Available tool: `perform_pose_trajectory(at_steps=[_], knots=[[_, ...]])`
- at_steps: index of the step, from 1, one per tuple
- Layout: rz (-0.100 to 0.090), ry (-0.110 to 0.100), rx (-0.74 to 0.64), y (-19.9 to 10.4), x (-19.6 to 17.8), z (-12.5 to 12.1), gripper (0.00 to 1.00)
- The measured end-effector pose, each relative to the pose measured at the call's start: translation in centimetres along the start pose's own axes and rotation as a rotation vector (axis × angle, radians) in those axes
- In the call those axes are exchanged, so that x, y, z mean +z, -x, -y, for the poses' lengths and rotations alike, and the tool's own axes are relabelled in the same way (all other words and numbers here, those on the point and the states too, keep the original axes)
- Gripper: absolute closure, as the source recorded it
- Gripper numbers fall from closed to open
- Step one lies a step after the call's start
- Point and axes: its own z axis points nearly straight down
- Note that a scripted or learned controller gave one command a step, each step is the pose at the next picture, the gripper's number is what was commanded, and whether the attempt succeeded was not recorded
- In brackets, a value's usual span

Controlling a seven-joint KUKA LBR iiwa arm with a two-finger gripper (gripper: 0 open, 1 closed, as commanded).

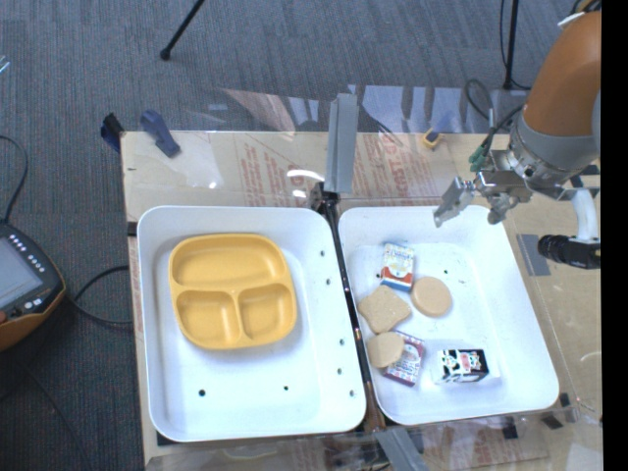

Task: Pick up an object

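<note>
**Bench with two white bins, arm poised above the right one**

Grey carpet behind, and on it a cardboard-topped bench (245,165) bearing two shallow white bins side by side. Seen from above at a slant.

In the left bin (177,400): a yellow divided tray (234,289) with three compartments, lying flat, nothing in it.

In the right bin (510,351): a loose cluster of small food items toward its left half. Nearest the far rim, a small red, white and blue carton (397,265). Just beside it, a round tan biscuit (431,296). Below these, a tan slice of toast (384,310), touching a smaller tan round piece (385,348). Partly under that piece, a purplish packet (406,361). Near it, toward the bin's near rim, a black and white carton (462,364).

Reaching in from the right: grey arm with orange band (569,57), ending in the gripper (474,200), raised over the far right corner of the right bin. Fingers spread fairly wide, nothing between them. Well apart from every item in the cluster.

Judged from this: nothing picked up yet. All items resting in the bin. Left to do: choosing an item, moving over it, descending, closing, lifting. Nearest candidates apparently the small carton and the round biscuit.
</note>
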Motion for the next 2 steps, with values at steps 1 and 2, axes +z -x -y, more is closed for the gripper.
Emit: perform_pose_trajectory(at_steps=[1, 2], knots=[[0.000, -0.003, 0.003, -4.6, 17.4, -1.4, 0.00], [-0.001, 0.000, 0.006, -4.5, 16.2, -1.5, 1.00]])
